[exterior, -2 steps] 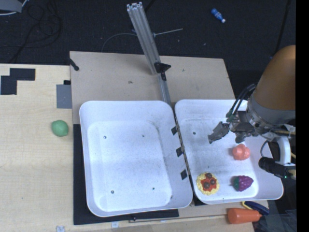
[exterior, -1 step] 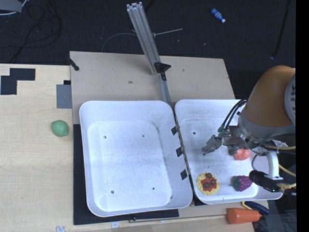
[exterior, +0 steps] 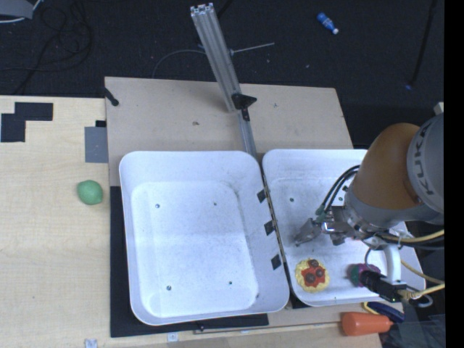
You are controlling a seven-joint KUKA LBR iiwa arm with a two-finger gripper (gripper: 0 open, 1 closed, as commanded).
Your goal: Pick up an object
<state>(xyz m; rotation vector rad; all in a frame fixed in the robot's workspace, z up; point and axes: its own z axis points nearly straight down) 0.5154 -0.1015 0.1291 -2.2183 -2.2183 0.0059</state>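
The claw (exterior: 307, 231) hangs over the right bin (exterior: 304, 180); I cannot tell whether it is spread. A yellow toy (exterior: 312, 275) lies in that bin, just near of the claw. A green ball (exterior: 90, 192) sits on the pale desk (exterior: 43, 267), left of the left bin (exterior: 188, 230). The dark floor (exterior: 362, 49) lies beyond.

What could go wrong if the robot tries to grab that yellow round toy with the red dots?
1. The yellow toy looks flat and low, so the gripper might slide off it and come up with nothing.
2. It sits in a corner of the right bin, close to the rim, so the gripper could bump the wall on the way down.
3. A small purple thing lies beside it and might get knocked.
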